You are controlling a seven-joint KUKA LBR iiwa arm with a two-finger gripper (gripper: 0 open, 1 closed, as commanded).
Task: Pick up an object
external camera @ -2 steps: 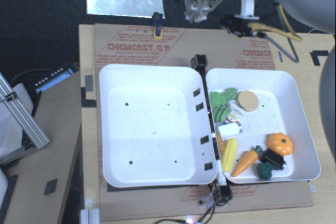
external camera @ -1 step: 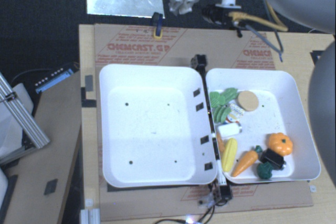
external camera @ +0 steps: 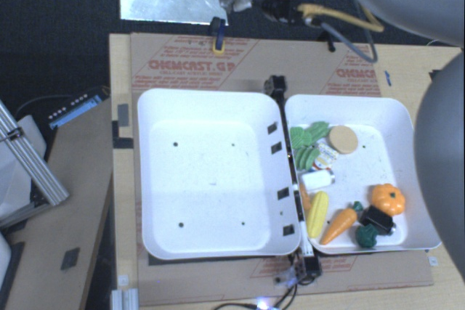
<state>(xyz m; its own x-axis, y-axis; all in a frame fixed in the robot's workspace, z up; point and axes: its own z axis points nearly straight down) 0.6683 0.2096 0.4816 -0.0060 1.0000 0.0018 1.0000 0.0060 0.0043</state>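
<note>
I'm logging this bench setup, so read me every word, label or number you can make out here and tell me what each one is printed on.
"CHEMCAST GP": red print on the brown protective sheet behind the left bin.
The same red print repeats on the sheet's right part, behind the right bin: partly covered, not fully legible.
Small white packet in the right bin: any print too small to read.

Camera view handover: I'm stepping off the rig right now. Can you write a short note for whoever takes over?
Gripper: raised beyond the bins' far edge, nothing visible between its fingers; open or shut unclear.
Things: all in the right bin: orange pumpkin, carrot, corn cob, broccoli, green leafy pieces, round tan disc.
Done: nothing picked yet.
Left: descend into the right bin, grasp one item, lift.
</note>
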